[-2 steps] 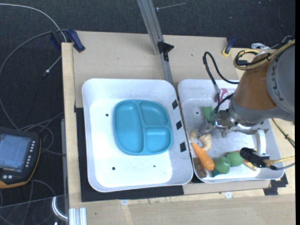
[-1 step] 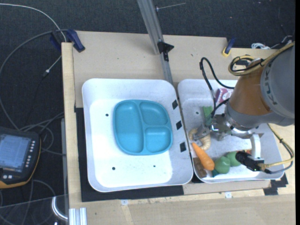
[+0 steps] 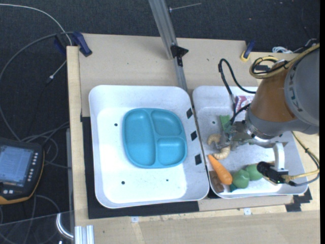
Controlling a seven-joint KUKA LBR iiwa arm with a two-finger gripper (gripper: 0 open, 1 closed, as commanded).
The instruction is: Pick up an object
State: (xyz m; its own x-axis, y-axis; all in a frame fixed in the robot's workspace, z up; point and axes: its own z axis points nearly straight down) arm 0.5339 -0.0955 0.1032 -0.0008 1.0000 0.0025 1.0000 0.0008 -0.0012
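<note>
No readable text anywhere; a red-and-white packet (image 3: 242,103) near the right bin's (image 3: 203,98) far edge has print too small to make out. Left bin (image 3: 101,136) carries a blue divided plate (image 3: 154,136) at its centre, with bare floor along all four rims. Right bin is crowded: toy carrot (image 3: 220,170) at the near-left corner, green toy (image 3: 245,177) along the near rim beside it, beige ring-shaped piece (image 3: 217,142) mid-bin by the left wall. Gripper (image 3: 231,136) sits low over that piece, arm covering the right half. Can't tell the finger state.
</note>
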